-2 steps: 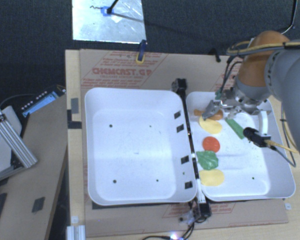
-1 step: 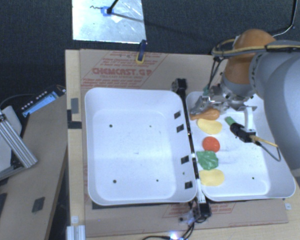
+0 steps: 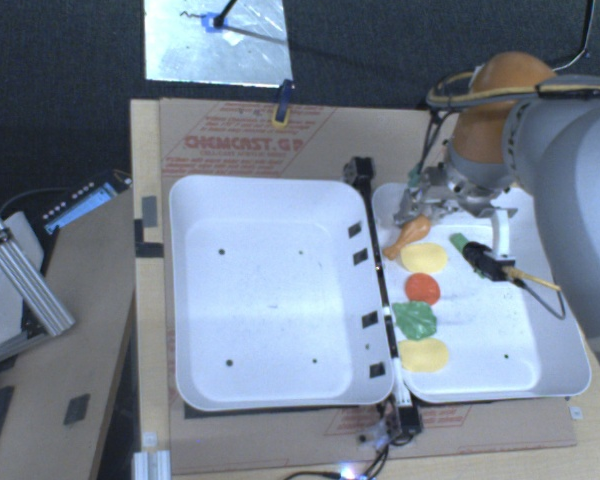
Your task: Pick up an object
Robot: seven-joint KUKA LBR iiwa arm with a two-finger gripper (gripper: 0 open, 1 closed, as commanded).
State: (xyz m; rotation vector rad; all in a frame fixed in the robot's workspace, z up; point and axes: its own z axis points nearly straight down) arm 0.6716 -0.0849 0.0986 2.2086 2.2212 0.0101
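Observation:
My gripper point(image 3: 416, 211) hangs low over the far left corner of the right bin point(image 3: 550, 358). Just below and in front of it lies an orange carrot-shaped piece point(image 3: 410, 235), its thick end close to the gripper. Whether the gripper touches it is unclear. A row of things runs along the bin's left wall: a pale yellow piece point(image 3: 426, 258), a red-orange round piece point(image 3: 423, 288), a green leafy piece point(image 3: 415, 319) and another yellow piece point(image 3: 424, 354). A small green piece point(image 3: 459, 239) lies to the right of the carrot.
The left bin point(image 3: 190, 368) stands beside the right one, joined by black clips point(image 3: 372, 319) along the shared wall. Both rest on a cardboard sheet point(image 3: 240, 143). A shiny metal plate point(image 3: 215, 28) lies at the back. The grey arm point(image 3: 570, 168) covers the right bin's far right part.

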